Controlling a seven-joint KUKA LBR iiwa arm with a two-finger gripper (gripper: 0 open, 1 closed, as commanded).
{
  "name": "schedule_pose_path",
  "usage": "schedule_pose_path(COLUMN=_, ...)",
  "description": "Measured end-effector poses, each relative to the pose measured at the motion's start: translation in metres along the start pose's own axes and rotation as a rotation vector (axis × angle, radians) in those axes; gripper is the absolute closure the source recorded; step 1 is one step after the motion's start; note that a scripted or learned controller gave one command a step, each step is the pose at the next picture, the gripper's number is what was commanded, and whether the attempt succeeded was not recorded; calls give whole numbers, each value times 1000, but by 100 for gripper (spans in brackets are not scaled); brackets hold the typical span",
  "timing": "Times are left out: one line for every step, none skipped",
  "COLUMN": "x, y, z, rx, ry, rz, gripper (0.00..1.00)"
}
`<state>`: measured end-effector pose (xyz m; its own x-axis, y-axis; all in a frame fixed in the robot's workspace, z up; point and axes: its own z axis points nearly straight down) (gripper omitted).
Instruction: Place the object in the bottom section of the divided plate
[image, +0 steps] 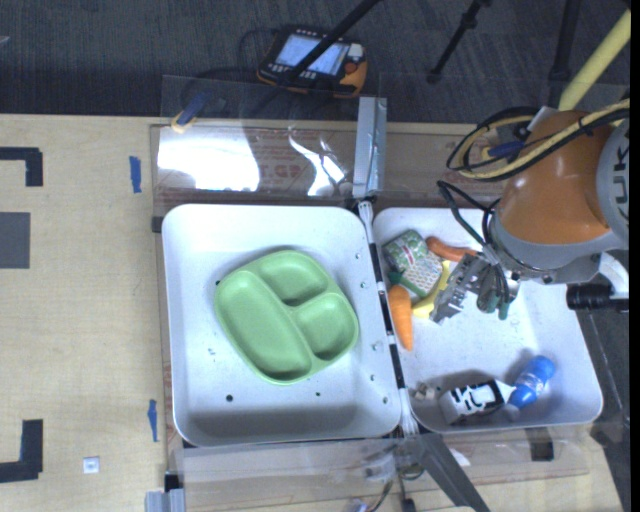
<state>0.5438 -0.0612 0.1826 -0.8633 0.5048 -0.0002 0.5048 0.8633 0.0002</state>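
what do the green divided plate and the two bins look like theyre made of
Divided plate: likely moulded plastic, matte light green, with soft rounded ridges and dull highlights. Left bin and right bin: apparently white plastic or coated metal, smooth with faint sheen; the picture leaves that open.

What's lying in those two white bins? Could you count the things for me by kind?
Green divided plate, in the left bin: 1
Carrots, in the right bin: 2, one near the divider and one further back
Green packet: 1
Bottle with a blue cap: 1
Yellow item, partly hidden under the gripper: 1
Total: 6
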Motion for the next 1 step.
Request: schedule_pose_path(x=-8, y=45, z=-83, rx=-1, ry=-2, rz=-61, gripper=100)
